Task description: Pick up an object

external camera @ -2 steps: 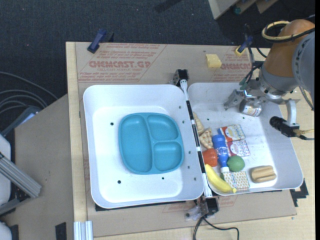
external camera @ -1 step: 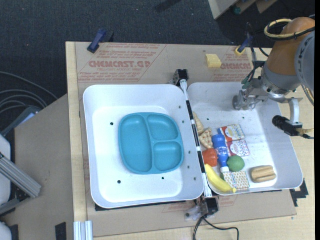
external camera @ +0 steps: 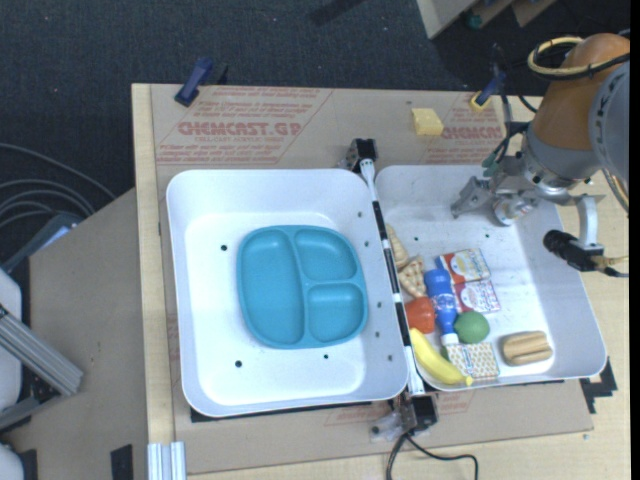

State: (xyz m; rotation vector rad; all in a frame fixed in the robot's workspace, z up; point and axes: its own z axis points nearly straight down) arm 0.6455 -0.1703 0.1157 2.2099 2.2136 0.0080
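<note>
The arm's two-finger hand (external camera: 478, 200) hangs over the far part of the right-hand shallow white bin (external camera: 560, 308); its fingers stand spread apart with nothing between them. Objects are grouped in that bin's near-left portion, apart from the hand: a yellow banana (external camera: 436, 360), a green round ball (external camera: 472, 326), a blue bottle (external camera: 440, 293), a tan bread roll (external camera: 525, 347). The left-hand white bin (external camera: 200, 218) holds a light blue, three-compartment plastic tray (external camera: 301, 285). Both bins rest on the tabletop (external camera: 150, 268).
</note>
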